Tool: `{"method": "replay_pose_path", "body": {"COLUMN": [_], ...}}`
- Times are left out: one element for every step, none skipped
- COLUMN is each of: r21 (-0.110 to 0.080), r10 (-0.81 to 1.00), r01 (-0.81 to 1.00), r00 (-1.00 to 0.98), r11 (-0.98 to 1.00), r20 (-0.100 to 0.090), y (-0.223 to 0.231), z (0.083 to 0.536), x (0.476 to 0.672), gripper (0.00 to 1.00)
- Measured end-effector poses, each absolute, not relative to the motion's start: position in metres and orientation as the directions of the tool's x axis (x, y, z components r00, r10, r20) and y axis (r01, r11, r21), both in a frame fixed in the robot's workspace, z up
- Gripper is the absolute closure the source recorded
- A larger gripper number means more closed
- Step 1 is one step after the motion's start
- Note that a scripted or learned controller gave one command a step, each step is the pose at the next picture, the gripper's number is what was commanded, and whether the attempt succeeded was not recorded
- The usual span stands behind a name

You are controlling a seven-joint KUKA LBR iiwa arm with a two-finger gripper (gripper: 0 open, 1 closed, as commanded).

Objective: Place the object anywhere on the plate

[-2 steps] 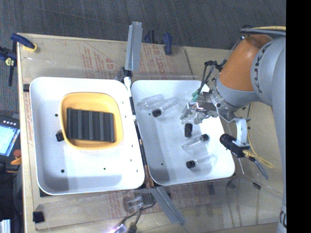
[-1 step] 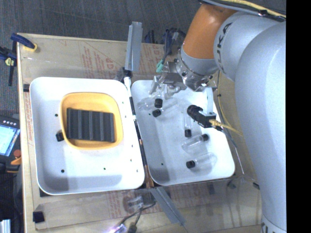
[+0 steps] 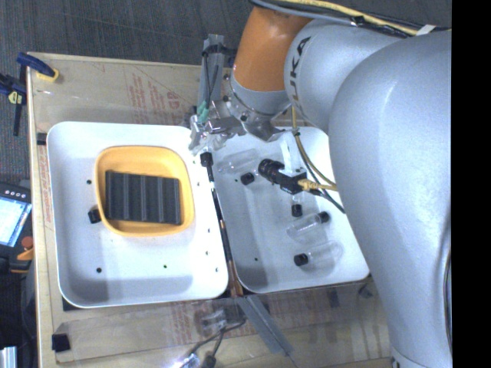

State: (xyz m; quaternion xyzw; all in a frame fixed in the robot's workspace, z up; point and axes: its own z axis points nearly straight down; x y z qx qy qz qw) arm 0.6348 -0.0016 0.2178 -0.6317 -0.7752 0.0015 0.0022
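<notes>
Camera view has the arm [image 3: 360, 90] reaching in from the right, with the gripper [image 3: 205, 133] hanging over the seam between the two bins. Can't tell its state from here. The yellow plate [image 3: 143, 159] sits in the left bin [image 3: 123, 282], with a dark ridged block [image 3: 144, 198] lying on it. Small clear bottles with black caps [image 3: 311, 222] are scattered in the right bin [image 3: 261, 271].

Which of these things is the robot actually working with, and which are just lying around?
For the job:
- yellow plate in the left bin
- end effector over the bins' shared edge
- clear vials with black caps in the right bin, likely the objects

Lying about:
- blue clamp on the bench corner
- small screen
</notes>
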Motion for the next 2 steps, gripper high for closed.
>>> {"method": "replay_pose_path", "body": {"r21": [-0.004,-0.004], "r10": [0.905,0.905], "r01": [0.905,0.905], "r00": [-0.425,-0.425], "r11": [0.425,0.425], "r20": [0.002,0.001], "y": [-0.0053,-0.0055], "z": [0.1913,0.1915], "x": [0.6192,0.6193], "gripper": [1.00,0.00]}}
